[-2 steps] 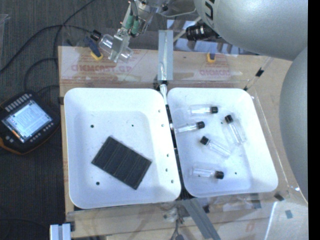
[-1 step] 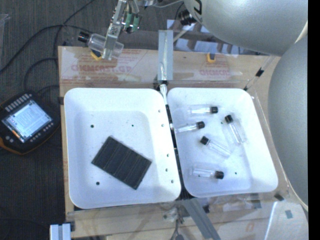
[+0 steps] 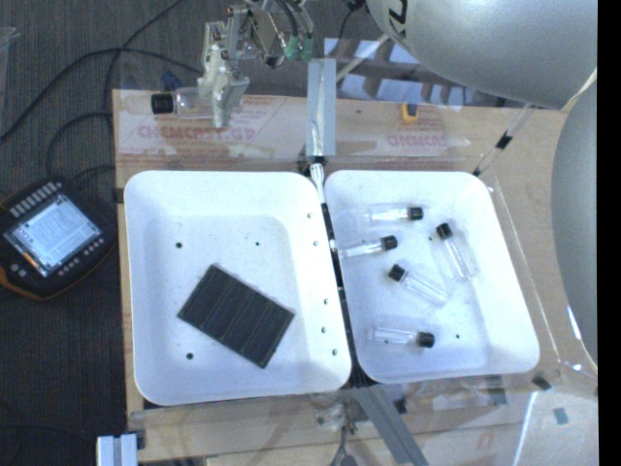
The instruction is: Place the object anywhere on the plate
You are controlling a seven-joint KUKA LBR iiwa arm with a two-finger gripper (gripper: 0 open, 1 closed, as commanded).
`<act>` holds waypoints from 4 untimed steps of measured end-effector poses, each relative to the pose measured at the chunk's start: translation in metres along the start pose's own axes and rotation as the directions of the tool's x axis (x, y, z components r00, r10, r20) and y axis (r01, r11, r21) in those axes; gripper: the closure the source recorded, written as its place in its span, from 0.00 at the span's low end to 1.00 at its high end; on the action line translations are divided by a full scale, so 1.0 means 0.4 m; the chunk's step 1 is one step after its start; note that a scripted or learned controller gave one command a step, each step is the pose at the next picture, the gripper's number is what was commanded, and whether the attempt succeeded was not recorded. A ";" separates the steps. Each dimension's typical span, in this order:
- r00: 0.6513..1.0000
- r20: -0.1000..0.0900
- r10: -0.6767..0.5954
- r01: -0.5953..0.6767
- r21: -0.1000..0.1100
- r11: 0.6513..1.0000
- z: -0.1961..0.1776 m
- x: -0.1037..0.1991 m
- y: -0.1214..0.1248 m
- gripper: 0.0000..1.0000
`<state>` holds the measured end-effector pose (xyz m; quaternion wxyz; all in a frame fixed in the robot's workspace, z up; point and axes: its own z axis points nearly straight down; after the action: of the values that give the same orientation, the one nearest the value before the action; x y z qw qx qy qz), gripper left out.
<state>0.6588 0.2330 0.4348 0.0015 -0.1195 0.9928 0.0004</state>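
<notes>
A dark ridged rectangular plate point(image 3: 236, 316) lies flat and askew on the floor of the left bin point(image 3: 155, 202). Several clear vials with black caps lie scattered in the right bin point(image 3: 505, 260), among them one point(image 3: 393, 215) near the back, one point(image 3: 370, 248) by the divider and one point(image 3: 401, 336) near the front. My gripper point(image 3: 221, 113) hangs over the bench behind the left bin's back rim, well away from the plate and from the vials. I see nothing held in it.
The arm's large grey body point(image 3: 485, 27) fills the upper right and overhangs the right bin's back corner. A metal post point(image 3: 321, 110) stands behind the gap between the bins. A handheld control pendant point(image 3: 50, 236) lies on the floor to the left.
</notes>
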 end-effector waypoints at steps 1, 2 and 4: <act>0.721 0.000 0.693 -0.693 0.002 0.721 0.003 -0.024 -0.006 1.00; 0.721 0.003 0.693 -0.693 0.002 0.721 -0.021 -0.026 -0.005 1.00; 0.720 0.009 0.693 -0.693 0.002 0.720 -0.069 -0.028 -0.003 1.00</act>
<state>0.6701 0.2343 0.4623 0.0055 0.2603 0.9655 -0.0013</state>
